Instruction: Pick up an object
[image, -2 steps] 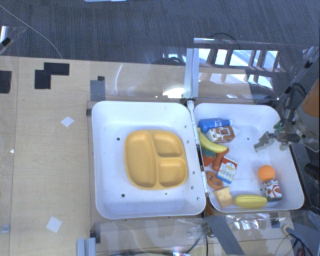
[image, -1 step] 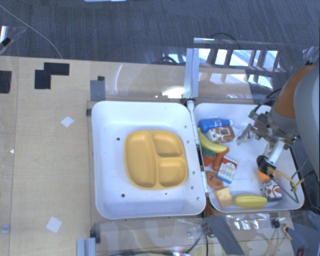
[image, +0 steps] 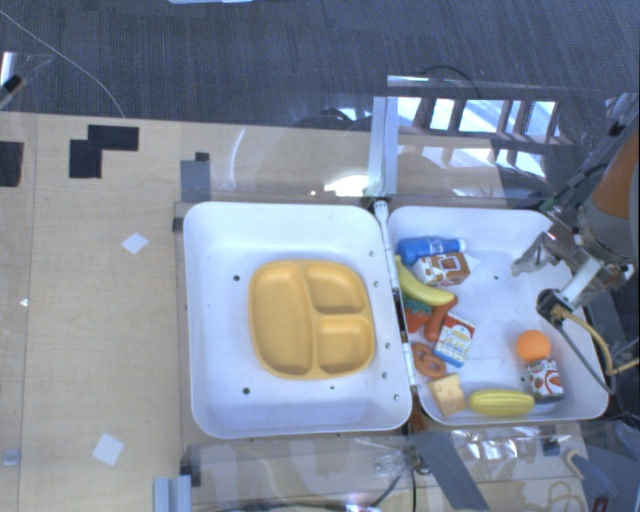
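— Which one should I go for?
— Your toy orange (image: 533, 345), in the right bin (image: 500, 228), touching the small can (image: 543, 380). It's likely light, hard and slick, so grip across its middle. The gripper (image: 530, 257) hovers nearby; I cannot tell its opening.

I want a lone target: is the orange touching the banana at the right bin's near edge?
Apart. The camera view shows bare white bin floor between the orange and the banana.

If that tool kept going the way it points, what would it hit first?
Likely the bare floor of the right bin left of the tool, or the brown-and-white carton beyond; depth is unclear.
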